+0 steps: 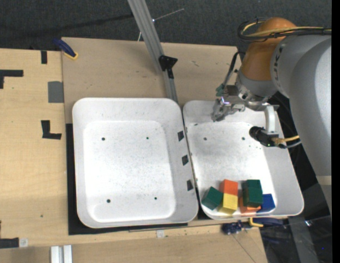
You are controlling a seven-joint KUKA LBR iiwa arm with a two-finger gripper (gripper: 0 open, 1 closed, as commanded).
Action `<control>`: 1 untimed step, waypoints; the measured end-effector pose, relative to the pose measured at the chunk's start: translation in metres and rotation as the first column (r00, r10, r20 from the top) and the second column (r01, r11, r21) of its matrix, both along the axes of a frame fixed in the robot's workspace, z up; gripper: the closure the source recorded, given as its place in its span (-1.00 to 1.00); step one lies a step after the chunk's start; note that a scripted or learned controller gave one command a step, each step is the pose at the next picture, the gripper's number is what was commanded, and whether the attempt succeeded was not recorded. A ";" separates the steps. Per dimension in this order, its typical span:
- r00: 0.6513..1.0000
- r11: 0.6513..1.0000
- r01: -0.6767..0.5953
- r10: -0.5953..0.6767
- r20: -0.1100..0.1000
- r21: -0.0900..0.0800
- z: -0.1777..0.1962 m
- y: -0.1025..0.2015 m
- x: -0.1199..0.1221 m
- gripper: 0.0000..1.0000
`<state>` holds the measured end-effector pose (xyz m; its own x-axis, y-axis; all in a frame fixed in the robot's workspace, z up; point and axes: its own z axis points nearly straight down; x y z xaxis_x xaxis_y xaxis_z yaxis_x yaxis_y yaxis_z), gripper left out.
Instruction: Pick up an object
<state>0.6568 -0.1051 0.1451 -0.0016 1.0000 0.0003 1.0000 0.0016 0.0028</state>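
Several small blocks lie clustered at the near edge of the right bin (213, 147): a green block (212, 197), an orange block (230, 187), a yellow block (229, 202), a dark green block (252, 190) and a blue block (268, 202). My gripper (222, 110) hangs over the far edge of the right bin, well away from the blocks. Nothing shows between its fingers. The grey arm with its orange band (263, 53) comes in from the upper right.
The left bin (126, 158) sits beside the right one on the wooden bench. A slanted metal pole (150, 37) with a black clamp stands behind the bins. Black tape marks lie on the bench at the left.
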 end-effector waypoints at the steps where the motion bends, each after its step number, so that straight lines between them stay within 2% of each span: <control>1: 1.000 1.000 0.000 0.000 0.002 -0.001 0.048 -0.003 0.009 1.00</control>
<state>0.6660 -0.1080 0.1930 -0.0019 1.0000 -0.0004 1.0000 0.0019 0.0045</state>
